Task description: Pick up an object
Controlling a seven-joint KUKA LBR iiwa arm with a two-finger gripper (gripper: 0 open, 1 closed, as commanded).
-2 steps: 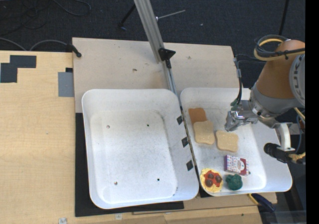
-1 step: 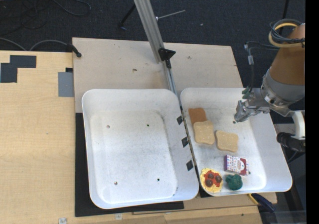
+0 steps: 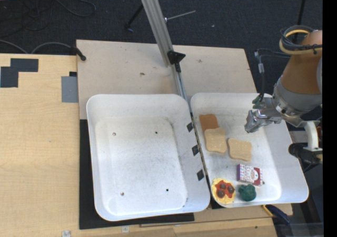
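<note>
The right bin (image 3: 279, 178) holds several small items: a brown toast slice (image 3: 208, 121), two pale bread pieces (image 3: 215, 140) (image 3: 240, 149), a purple-and-white carton (image 3: 249, 174), a yellow plate with red bits (image 3: 223, 189) and a green lump (image 3: 247, 193). My gripper (image 3: 253, 124) hangs over the right bin's upper middle, just right of and above the second bread piece. Nothing shows between its fingers.
The left bin (image 3: 139, 157) lies beside the right one, with a row of black clips (image 3: 195, 150) along the divide. A metal rail (image 3: 158, 25) slants down from the top to the bins' shared corner. The arm's grey body (image 3: 300, 83) looms over the right bin's far edge.
</note>
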